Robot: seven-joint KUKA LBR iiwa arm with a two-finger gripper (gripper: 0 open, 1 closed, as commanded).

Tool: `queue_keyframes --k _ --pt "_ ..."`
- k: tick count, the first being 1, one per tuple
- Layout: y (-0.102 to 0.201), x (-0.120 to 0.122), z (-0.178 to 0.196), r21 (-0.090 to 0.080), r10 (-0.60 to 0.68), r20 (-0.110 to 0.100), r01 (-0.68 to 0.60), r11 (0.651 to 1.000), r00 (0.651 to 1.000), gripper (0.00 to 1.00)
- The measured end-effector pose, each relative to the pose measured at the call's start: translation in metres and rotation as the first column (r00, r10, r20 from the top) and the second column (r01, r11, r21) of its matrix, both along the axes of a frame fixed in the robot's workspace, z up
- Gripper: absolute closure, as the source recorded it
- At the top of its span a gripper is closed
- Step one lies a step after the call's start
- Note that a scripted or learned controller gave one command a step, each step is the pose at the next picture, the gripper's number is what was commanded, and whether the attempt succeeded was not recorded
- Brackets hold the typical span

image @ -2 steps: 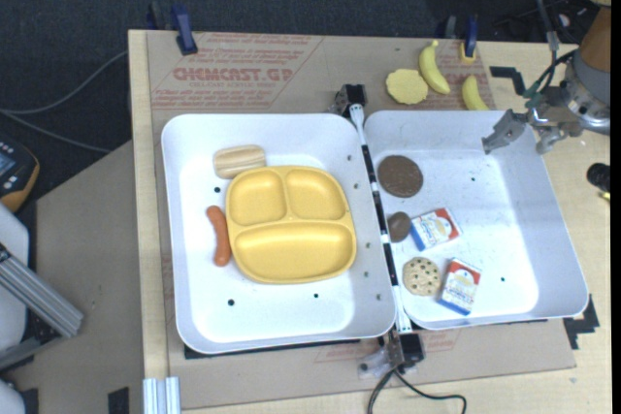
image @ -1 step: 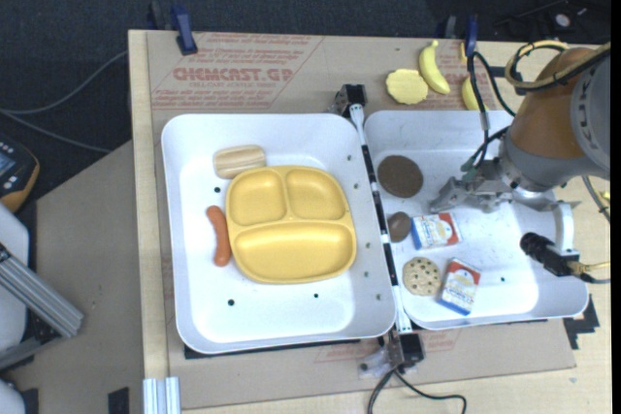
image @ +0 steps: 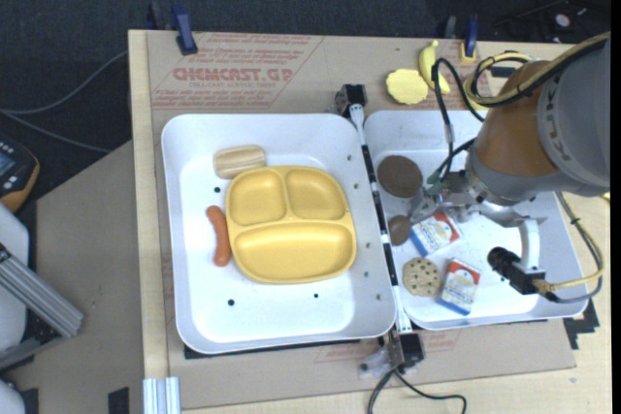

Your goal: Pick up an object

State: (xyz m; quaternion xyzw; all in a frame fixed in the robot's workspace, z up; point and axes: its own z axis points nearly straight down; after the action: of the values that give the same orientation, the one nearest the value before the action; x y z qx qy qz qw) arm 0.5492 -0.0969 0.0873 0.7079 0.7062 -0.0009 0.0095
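Note:
My gripper hangs low over the right bin, near its middle left. Just below it lies a small blue, white and red carton. A second carton like it lies nearer the front, beside a round chocolate-chip cookie. A brown round disc lies to the upper left of the gripper, and a smaller brown piece sits to its lower left. I see nothing held in the gripper.
The left bin holds a yellow divided plate, a tan bread piece and an orange sausage. Two yellow items lie on the bench behind the right bin. The arm covers that bin's right part.

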Motion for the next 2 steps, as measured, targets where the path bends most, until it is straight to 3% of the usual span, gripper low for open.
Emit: queue_keyframes --k 1,2 --pt "-0.035 0.025 -0.002 0.011 0.0 -0.009 0.0 1.0 1.0 0.0" --pt "-0.032 0.024 0.008 0.013 0.002 -0.008 -0.002 1.0 1.0 1.0"
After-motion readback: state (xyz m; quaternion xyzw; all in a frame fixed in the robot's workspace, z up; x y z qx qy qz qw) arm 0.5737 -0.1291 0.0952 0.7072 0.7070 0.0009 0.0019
